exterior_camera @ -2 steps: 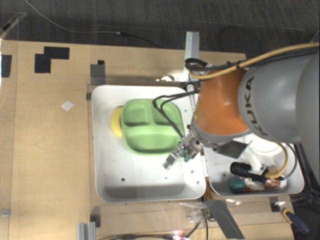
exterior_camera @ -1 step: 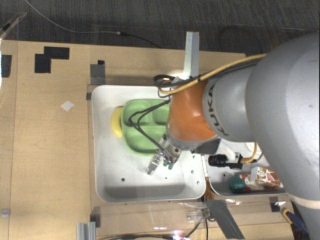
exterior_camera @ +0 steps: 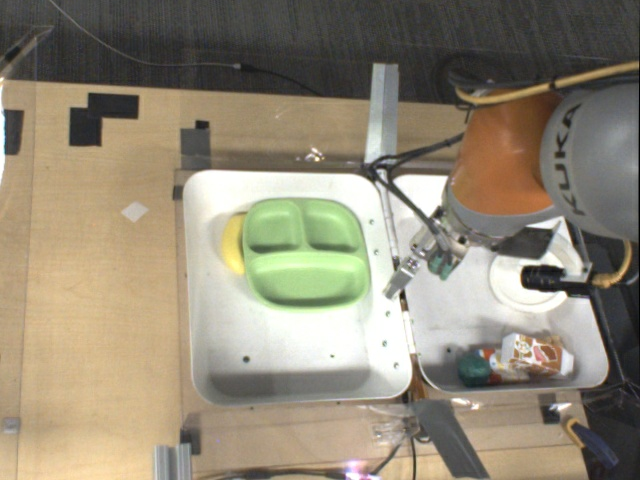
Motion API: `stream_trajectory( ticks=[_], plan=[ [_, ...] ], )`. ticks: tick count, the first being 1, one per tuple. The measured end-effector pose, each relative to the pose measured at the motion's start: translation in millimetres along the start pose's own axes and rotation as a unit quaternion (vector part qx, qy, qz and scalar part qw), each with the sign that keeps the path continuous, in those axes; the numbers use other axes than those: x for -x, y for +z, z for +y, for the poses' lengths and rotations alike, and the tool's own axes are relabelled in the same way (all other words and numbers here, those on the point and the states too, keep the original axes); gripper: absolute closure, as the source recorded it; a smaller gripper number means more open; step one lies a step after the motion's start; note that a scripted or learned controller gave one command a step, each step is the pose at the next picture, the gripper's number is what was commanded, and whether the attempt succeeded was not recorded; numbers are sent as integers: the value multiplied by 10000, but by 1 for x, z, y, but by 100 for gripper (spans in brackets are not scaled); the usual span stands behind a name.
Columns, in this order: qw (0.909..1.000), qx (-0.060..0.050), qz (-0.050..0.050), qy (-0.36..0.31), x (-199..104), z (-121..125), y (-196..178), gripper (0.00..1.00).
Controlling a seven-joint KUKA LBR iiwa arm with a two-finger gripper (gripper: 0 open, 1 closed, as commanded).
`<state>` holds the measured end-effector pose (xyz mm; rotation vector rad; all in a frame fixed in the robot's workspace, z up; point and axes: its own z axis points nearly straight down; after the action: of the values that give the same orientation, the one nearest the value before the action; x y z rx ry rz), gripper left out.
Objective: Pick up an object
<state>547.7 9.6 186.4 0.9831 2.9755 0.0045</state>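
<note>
Reaching in from the right, the grey arm (exterior_camera: 580,148) with its orange band (exterior_camera: 505,158) hangs over the upper part of the right bin (exterior_camera: 440,363), its wrist blocking much of that bin's far half. The gripper (exterior_camera: 415,268) sits low at the wrist's left end, over the seam where the 2 bins meet, just beside the left bin's right wall. Whether the claw is released or clenched cannot be told from this angle, and nothing is seen between it.

Left bin (exterior_camera: 290,368): 1 green divided tray (exterior_camera: 303,251) with 3 compartments lies flat in the upper middle. A yellow object (exterior_camera: 232,245) pokes out from under the tray's left edge, touching it; its shape is mostly hidden.

Right bin: a white round dish (exterior_camera: 520,293) lies near the middle right, partly covered by the wrist and a black fitting (exterior_camera: 545,279). Along the near wall rests a small carton (exterior_camera: 530,356) printed in white, red and brown, lying on its side, with a dark green item (exterior_camera: 473,369) touching its left end. Both are well apart from the gripper.

Black cables (exterior_camera: 410,183) run from the wrist toward the metal post (exterior_camera: 382,108) behind the bins. The bench (exterior_camera: 90,298) is pale wood with black markers (exterior_camera: 100,116) at upper left
</note>
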Motion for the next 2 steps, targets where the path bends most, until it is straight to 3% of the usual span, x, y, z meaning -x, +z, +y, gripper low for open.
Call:
stream_trajectory(
  ticks=[1, 2],
  plan=[
    [10000, 22, -19, -9, 1, 2, -11, 100],
    [9997, 0, 2, -247, 39, 32, 0, 100]
  ],
)
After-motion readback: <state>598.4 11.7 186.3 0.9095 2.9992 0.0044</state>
